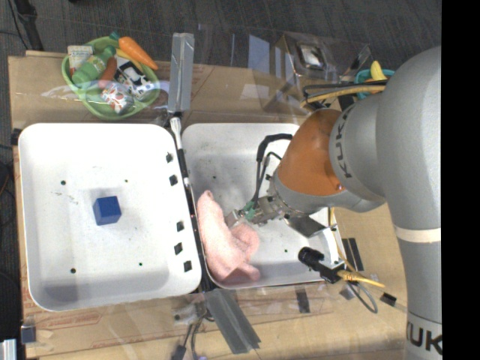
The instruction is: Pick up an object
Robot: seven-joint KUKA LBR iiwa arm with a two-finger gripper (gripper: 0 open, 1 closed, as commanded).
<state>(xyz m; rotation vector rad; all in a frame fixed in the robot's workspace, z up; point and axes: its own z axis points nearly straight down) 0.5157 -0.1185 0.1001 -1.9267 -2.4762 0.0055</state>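
Note:
A pink soft cloth-like object lies along the left and front side of the right bin. A blue cube sits in the middle of the left bin. My gripper hangs low in the right bin, right at the upper right edge of the pink object. The grey arm with its orange band covers the right part of that bin. Nothing shows between the fingers.
A green bowl holding toy food, with a carrot on top, stands behind the left bin. A grey divider runs between the bins. Clear plastic parts lie behind the right bin.

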